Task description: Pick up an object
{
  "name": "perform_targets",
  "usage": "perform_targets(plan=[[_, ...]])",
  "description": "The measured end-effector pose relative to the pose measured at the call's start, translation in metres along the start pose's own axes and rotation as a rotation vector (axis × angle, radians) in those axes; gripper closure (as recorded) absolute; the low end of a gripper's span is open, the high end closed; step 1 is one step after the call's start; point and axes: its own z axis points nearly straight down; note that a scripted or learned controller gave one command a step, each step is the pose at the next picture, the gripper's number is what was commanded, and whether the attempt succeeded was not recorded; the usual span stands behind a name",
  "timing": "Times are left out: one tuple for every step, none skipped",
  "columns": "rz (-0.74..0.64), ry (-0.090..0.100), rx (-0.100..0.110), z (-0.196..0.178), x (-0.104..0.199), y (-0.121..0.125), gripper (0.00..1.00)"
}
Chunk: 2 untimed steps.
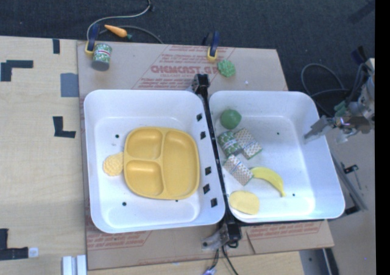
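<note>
The gripper (314,130) hung over the right bin's rim (326,158); finger state could not be determined. The toy banana (270,178) appeared light, rigid, smooth; grasp advised across its middle.

Bright, even overhead light, soft shadows, mild glare on the white bins (97,115), slightly blurry throughout.

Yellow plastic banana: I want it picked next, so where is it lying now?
The yellow plastic banana lies in the right white bin, toward its near edge, between the patterned packets and the pale yellow disc.
</note>
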Motion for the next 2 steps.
perform_targets(plan=[[0.0,0.002,0.003,0.15,0.008,-0.033,0.0],[0.001,-0.002,-0.004,0.179,0.063,-0.031,0.0]])
